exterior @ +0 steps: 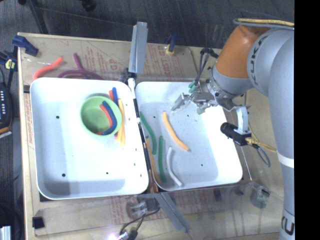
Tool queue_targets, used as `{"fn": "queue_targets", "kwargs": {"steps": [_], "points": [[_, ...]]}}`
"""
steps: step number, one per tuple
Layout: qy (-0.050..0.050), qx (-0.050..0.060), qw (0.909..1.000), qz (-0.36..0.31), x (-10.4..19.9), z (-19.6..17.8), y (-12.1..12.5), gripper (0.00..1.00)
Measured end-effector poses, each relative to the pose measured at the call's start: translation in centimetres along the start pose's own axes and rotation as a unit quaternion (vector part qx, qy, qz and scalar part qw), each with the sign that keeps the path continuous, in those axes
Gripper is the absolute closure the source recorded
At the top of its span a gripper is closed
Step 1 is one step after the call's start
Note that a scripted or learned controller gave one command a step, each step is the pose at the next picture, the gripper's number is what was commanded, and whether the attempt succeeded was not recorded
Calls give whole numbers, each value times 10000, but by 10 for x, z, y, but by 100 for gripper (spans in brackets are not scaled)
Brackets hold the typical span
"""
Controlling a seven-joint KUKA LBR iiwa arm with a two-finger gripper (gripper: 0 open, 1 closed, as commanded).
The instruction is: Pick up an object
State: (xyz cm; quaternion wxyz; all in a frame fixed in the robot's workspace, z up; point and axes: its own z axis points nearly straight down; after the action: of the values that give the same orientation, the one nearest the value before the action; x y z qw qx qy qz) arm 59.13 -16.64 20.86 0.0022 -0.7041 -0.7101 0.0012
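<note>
Here, a wooden worktop (75, 51) carries two shallow white bins side by side, seen from above at a slant. The grey arm (265, 59) with its orange band reaches in from the right, and its pincer (192, 101) hangs over the far edge of the right bin (220, 164), its fingers spread apart with nothing between them. The nearest candidate to pick up is a yellow strip (174, 130) lying near the middle of the right bin, running from the far side toward the near right. Nearer the bin's left edge lie two green strips (155, 141), with a white strip (171, 166) by the near edge. The left bin (65, 179) holds a green bowl (98, 115) with red, blue and yellow strips (112, 114) draped on it. To do the step well, I judge the pincer should descend over the yellow strip's middle, fingers straddling its narrow width, and close only once low enough to trap it against the bin floor.
</note>
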Motion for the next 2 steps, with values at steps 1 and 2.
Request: {"fn": "queue_targets", "kwargs": {"steps": [1,2], "points": [[-10,-18,9966,-818,9,117,-24,0],[-26,-21,9964,-848,8,105,-24,100]]}}
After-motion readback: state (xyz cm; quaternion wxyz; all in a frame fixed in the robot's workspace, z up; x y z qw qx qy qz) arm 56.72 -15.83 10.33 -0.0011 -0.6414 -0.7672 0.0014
